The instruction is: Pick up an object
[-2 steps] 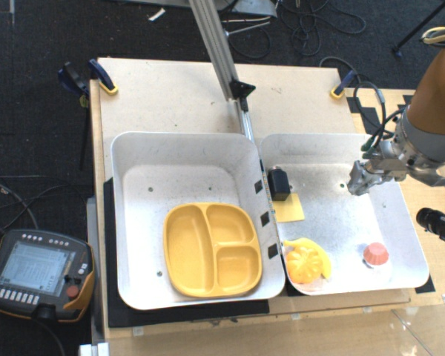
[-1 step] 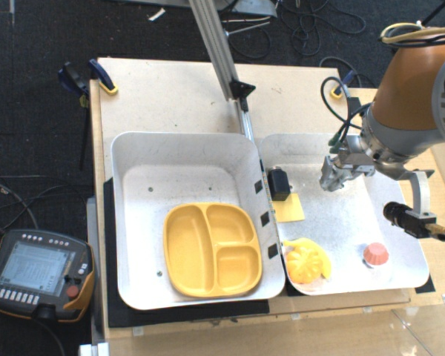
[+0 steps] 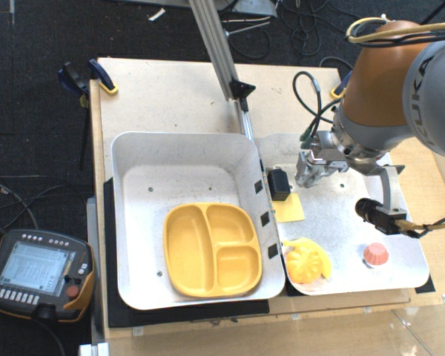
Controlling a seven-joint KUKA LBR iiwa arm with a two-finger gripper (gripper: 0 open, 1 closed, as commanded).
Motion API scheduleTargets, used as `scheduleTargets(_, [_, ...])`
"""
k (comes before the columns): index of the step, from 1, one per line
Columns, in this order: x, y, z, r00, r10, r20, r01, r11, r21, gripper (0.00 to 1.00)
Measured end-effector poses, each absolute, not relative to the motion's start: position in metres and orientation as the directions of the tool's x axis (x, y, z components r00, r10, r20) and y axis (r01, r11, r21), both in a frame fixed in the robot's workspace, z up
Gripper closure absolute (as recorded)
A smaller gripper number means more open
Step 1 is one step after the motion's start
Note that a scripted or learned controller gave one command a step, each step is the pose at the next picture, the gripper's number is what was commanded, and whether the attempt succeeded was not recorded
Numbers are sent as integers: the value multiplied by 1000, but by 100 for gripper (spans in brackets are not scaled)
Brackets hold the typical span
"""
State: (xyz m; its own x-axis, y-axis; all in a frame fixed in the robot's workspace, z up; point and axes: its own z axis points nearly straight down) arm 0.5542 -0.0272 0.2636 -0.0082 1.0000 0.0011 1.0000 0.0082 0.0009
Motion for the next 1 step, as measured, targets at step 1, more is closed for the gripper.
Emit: scheduleTargets(1, [560, 26, 265, -9, 1000, 1, 1000, 9, 1, 100])
